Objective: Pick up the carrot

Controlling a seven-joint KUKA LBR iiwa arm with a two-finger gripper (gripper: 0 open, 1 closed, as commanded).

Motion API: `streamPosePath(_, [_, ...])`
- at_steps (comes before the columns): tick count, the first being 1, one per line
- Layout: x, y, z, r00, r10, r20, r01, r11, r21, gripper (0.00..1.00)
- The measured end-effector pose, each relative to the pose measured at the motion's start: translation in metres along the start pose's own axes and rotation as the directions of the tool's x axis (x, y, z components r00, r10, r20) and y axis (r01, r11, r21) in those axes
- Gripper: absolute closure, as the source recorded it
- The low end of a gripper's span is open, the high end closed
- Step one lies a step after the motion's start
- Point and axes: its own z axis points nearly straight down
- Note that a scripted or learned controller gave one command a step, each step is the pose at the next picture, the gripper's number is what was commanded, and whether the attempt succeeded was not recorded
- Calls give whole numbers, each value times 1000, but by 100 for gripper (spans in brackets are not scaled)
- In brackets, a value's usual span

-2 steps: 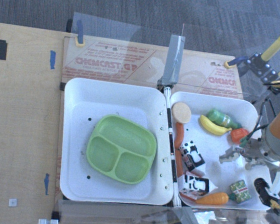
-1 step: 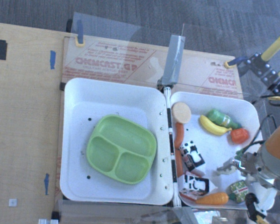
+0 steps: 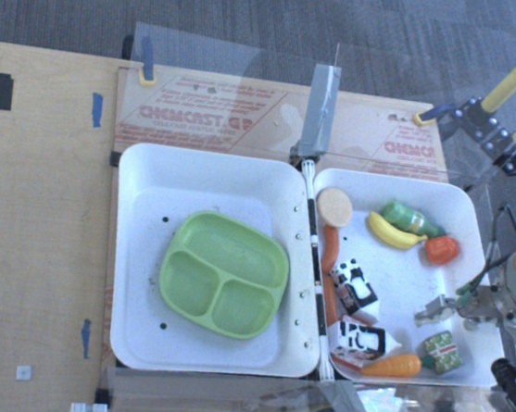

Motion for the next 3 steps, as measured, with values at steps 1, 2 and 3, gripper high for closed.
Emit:
streamPosePath(1, [0, 0, 0, 1000, 0, 0, 0, 1000, 0, 0])
streamPosePath(2, [0, 0, 0, 1000, 0, 0, 0, 1000, 0, 0])
streamPosePath(3, [0, 0, 0, 1000, 0, 0, 0, 1000, 0, 0])
